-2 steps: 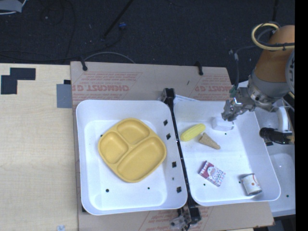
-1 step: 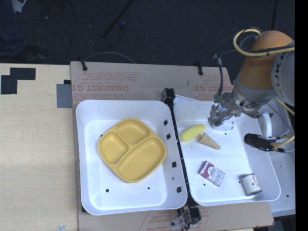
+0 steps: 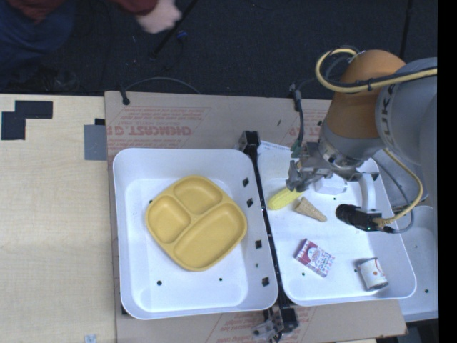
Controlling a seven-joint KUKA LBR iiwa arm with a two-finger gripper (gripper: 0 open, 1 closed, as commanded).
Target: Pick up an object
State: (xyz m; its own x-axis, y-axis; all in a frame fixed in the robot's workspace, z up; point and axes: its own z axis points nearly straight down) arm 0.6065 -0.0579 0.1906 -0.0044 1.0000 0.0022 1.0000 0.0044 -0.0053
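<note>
My gripper point(image 3: 296, 182) hangs over the upper left part of the right bin point(image 3: 400, 291). Its tip sits at the upper right end of a small yellow corn-like piece point(image 3: 279, 200), which lies on the bin floor close to the divider. Whether it grips that piece I cannot tell. Just right of the yellow piece lies a tan cone point(image 3: 311, 209). A red and white packet point(image 3: 314, 257) lies nearer the front, and a small white can point(image 3: 372, 274) rests on its side in the front right corner.
A yellow divided plate point(image 3: 196, 221) fills the middle of the left bin point(image 3: 136, 277). A black divider rail point(image 3: 262, 220) runs between the bins. A person's hand point(image 3: 158, 13) is beyond the bench at the top.
</note>
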